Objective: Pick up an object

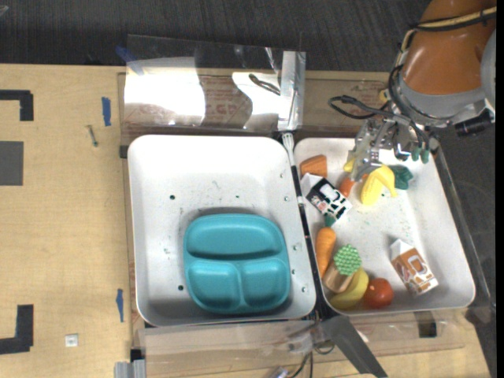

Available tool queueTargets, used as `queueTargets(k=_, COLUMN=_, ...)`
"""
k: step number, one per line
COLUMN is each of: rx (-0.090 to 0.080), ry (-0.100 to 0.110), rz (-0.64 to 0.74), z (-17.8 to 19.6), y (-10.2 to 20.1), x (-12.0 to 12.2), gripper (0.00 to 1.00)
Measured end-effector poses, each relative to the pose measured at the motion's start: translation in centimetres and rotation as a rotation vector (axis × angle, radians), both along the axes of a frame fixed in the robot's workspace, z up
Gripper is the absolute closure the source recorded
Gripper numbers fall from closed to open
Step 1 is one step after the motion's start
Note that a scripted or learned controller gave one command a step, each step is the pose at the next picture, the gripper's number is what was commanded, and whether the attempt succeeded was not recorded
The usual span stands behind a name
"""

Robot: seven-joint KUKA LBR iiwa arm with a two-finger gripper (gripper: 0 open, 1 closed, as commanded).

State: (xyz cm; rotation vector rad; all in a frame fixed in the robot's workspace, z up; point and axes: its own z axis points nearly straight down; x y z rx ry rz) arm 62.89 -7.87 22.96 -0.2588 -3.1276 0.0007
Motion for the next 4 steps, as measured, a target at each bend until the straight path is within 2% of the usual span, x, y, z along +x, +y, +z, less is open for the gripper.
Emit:
queueTargets(k=1, rx=0.0, ry=-0.011, rz=0.173, z=3.9, y=0.8, x=1.7, gripper=1.0)
queueTargets(k=2, rx=0.001, ry=-0.01, rz=0.238, z=4.4, y=3.7, x=3.6, gripper=1.0)
queueTargets(k=3, rx=0.002, ry=-0.003, rz=0.443, z=3.1, y=4.2, x=-4.3, gripper=1.0)
queueTargets(k=4, rx=0.004, ry=0.001, rz=0.502, z=-1.7, y=4.8, x=-4.7, gripper=1.0)
